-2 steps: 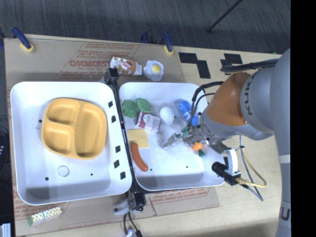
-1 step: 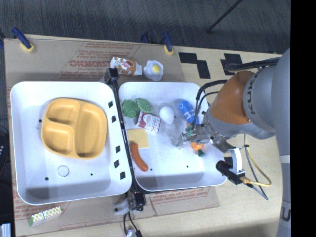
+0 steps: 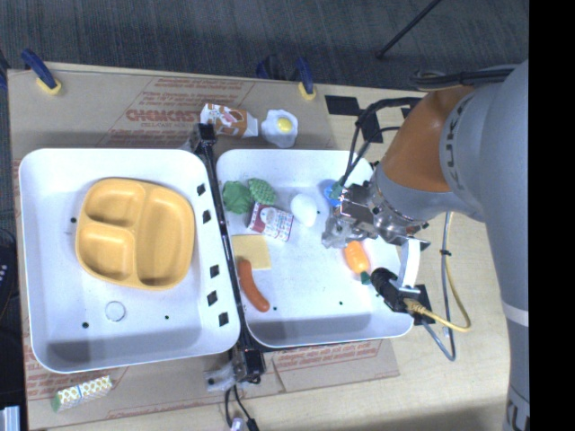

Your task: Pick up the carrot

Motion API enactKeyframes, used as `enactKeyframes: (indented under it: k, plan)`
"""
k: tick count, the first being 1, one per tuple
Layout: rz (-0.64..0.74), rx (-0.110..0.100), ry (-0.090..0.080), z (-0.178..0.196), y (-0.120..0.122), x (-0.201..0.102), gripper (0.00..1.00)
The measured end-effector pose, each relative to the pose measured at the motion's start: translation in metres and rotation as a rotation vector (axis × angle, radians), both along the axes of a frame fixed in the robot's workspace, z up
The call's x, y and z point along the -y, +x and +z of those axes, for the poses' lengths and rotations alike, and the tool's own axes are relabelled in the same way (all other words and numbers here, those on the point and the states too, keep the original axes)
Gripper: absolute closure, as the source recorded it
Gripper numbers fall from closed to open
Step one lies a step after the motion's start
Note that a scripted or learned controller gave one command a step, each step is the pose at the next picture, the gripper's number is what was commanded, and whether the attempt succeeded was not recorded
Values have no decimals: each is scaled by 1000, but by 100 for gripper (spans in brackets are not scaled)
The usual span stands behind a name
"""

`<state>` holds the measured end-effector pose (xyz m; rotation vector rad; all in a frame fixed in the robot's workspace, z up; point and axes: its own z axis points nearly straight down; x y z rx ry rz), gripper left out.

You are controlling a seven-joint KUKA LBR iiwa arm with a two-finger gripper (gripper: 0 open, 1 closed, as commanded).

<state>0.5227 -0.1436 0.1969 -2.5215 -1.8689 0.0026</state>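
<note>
Nearest, along the front edge of the cardboard-covered bench (image 3: 323,359), a small patterned packet (image 3: 83,391) lies just outside the left bin (image 3: 36,241). Inside that bin sits a yellow divided plate (image 3: 135,232), with a small clear disc (image 3: 114,311) lying nearer the front. Across the divider, the right bin (image 3: 305,326) holds a red sausage (image 3: 252,286) by its left wall, touching a pale cheese slice (image 3: 256,252). Farther right lies the carrot (image 3: 358,258), orange with a green tip, just beside the gripper (image 3: 346,232); whether the jaws are spread or pressed together I cannot tell, and the carrot is not seen between them. A black cable fitting (image 3: 388,290) hangs close by the carrot. Deeper in are a printed packet (image 3: 271,222), a white egg (image 3: 305,210), green leafy toys (image 3: 247,193) and a blue thing (image 3: 331,189) partly behind the gripper. Beyond the bins stand a small carton (image 3: 226,119) and a fried egg (image 3: 281,127); dark carpet (image 3: 180,16) lies past the bench.
</note>
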Motion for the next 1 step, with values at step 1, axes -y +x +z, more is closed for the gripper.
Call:
enactKeyframes:
  k: [1]
  plan:
    - [0,0,0,0,0,0,0]
